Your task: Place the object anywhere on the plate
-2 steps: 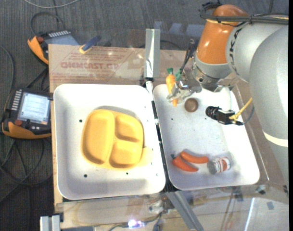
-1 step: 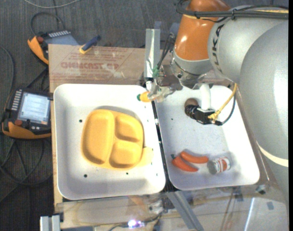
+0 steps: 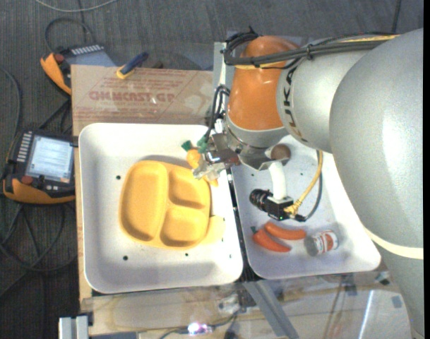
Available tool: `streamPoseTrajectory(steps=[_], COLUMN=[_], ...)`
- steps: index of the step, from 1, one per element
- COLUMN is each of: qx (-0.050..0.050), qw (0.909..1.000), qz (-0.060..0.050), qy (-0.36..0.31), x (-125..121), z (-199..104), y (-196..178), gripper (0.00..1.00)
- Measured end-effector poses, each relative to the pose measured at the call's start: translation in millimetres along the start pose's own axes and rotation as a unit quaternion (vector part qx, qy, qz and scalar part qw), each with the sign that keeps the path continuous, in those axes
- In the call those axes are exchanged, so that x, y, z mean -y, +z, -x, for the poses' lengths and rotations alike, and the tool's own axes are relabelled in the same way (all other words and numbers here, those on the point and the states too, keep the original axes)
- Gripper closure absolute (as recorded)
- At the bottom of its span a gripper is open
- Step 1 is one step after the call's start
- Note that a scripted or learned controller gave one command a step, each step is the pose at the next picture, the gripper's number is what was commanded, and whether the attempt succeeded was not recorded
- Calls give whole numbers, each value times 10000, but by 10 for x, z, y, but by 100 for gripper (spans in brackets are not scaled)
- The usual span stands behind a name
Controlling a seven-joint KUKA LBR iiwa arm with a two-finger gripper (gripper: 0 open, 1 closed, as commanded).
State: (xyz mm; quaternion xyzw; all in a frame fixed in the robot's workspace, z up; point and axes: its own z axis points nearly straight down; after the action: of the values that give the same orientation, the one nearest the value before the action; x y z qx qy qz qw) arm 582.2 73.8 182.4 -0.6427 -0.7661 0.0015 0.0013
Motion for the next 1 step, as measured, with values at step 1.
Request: streamPoseTrajectory(steps=[1], qx=[0], qw=[10000], qz=[1], qy=[4], x=[0], z=[6], y=[-1], gripper=[0])
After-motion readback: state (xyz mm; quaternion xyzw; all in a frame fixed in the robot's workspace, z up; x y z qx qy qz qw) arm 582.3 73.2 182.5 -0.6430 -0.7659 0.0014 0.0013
